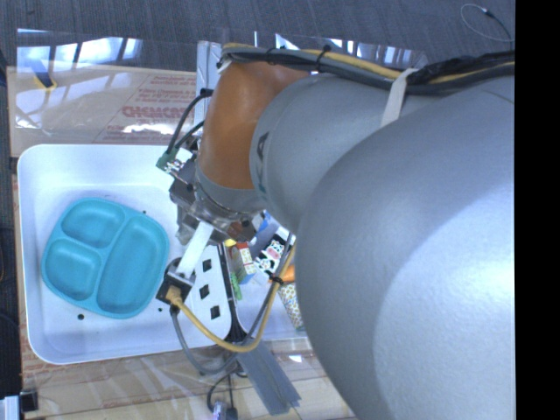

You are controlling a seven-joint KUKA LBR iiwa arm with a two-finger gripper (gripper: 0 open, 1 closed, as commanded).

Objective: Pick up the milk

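The milk (274, 253), a small carton with black and white cow patches, lies in the right bin, mostly hidden under the arm. My gripper (199, 280) hangs low over the divider between the two bins, just left of the milk. Its white body with black holes points down and to the left. I see nothing held in it. The grey arm with its orange band (232, 129) covers most of the right bin.
A blue divided plate (105, 256) lies in the left bin (52, 344). Beside the milk sit a small yellow and green item (241, 262) and an orange object (288, 271). A yellow cable (227, 344) loops below the gripper.
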